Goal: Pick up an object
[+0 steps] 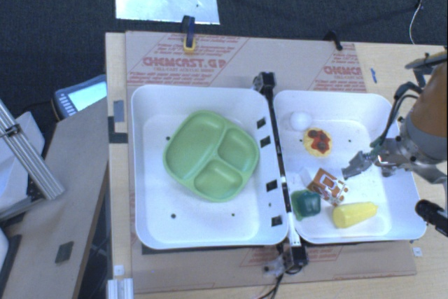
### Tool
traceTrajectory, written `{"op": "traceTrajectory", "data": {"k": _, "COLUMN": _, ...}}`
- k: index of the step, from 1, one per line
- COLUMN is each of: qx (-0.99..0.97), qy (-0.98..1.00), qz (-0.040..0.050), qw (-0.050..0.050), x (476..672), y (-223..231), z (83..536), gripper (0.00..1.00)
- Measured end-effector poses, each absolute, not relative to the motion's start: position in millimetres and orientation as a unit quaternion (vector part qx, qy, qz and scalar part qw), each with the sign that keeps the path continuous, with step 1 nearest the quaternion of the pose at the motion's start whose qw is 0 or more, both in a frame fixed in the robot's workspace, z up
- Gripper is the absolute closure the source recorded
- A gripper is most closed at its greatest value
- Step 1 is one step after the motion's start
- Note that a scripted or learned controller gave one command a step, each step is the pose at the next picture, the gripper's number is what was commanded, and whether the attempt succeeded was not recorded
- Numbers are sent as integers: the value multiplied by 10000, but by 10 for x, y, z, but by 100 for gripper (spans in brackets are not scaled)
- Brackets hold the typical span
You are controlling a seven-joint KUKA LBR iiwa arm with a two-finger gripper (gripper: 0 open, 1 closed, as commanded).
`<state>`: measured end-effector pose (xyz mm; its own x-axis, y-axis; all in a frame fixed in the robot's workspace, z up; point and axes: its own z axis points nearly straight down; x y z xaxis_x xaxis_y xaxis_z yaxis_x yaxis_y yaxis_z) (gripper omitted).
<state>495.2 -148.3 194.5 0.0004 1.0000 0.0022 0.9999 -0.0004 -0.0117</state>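
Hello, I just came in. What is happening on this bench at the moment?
A robot arm reaches in from the right, and its gripper hangs over the right bin, close to a small orange-and-white box. It holds nothing yet. Near it lie a yellow piece, a green block, a round yellow-and-red item and a white ball. The left bin holds a green divided plate.

You are seeing a divided plate (pixel 211 155) lying mid left bin (pixel 150 220); in the right bin (pixel 392 220), a block (pixel 306 204), box (pixel 327 185) and corn (pixel 354 214) are crowding its front edge.
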Motion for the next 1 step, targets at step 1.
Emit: {"op": "traceTrajectory", "data": {"k": 1, "qx": -7059, "qy": -7083, "qz": -2, "qw": -5, "x": 4984, "y": -1479, "z": 2007, "gripper": 0}}
